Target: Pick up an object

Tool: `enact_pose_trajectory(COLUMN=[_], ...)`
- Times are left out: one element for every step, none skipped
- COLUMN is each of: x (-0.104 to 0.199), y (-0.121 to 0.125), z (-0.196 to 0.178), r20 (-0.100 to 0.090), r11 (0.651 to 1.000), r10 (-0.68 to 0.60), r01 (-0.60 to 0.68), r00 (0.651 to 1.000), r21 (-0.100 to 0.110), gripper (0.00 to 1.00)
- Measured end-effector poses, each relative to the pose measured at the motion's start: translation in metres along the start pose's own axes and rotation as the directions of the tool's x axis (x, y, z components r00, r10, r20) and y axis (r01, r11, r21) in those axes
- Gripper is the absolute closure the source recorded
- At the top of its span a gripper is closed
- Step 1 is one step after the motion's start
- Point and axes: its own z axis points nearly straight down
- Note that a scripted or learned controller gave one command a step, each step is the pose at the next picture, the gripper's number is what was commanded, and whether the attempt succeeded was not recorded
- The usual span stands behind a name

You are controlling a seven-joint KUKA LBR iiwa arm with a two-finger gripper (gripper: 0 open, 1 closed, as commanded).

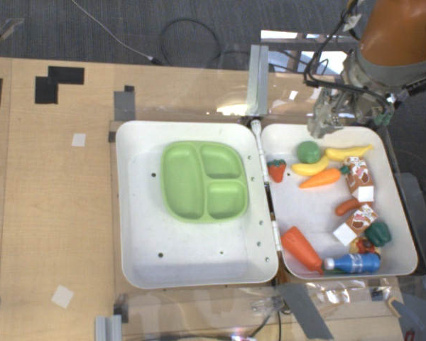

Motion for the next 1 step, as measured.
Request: enact_pose_trajectory(x=[0.0663], y=[-0.0367], z=[0.0602], r20=[-0.019], r11=[0.979], r10=[-0.203], r01=[0.203], r00=[0.979], r21=[-0.007], gripper=[1.00])
